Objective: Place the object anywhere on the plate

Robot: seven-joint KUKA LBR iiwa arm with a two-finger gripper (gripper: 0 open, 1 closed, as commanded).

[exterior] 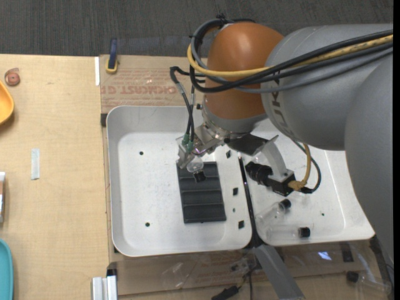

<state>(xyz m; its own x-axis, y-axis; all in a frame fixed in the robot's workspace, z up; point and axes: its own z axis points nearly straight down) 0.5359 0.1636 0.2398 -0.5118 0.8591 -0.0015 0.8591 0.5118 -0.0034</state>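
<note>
A black ribbed rectangular plate (pixel 202 197) lies flat in the left white bin (pixel 137 186), right of its middle. My gripper (pixel 191 160) hangs just over the plate's far end, under the orange wrist band (pixel 240 67). A tiny dark piece (pixel 199 177) shows on the plate's far end right below the gripper; I cannot make out whether it is held or resting there. The arm hides the far part of both bins.
The right white bin (pixel 337 220) holds a small black piece (pixel 304 232), another small piece (pixel 284 205) and a clear item (pixel 273 216). A cable connector (pixel 269 175) hangs from the arm over the divider. Cardboard (pixel 144 83) lies beyond the bins; a wooden bench (pixel 50 167) is at left.
</note>
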